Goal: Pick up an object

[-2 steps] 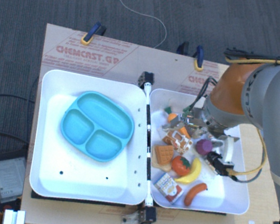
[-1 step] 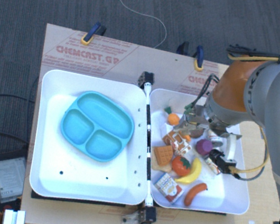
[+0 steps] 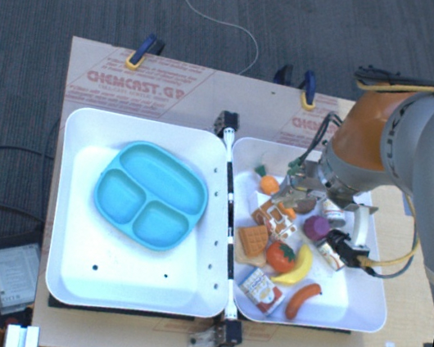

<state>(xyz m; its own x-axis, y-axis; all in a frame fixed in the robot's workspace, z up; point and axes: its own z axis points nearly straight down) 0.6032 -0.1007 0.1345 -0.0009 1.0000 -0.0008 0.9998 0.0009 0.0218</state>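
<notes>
My gripper hangs low over the back of the right bin, just above a pile of toy food. Right under and beside it lie a small orange piece, an orange-and-white striped box and a purple piece. Nearer the front are a waffle, a red tomato, a yellow banana, a red sausage and a small carton. The wrist hides whatever sits directly below the gripper.
The left bin holds a blue three-compartment plate. A black divider rail runs between the bins. The grey arm with its orange band crosses the right bin's back right corner. Clamps hold the board at the back.
</notes>
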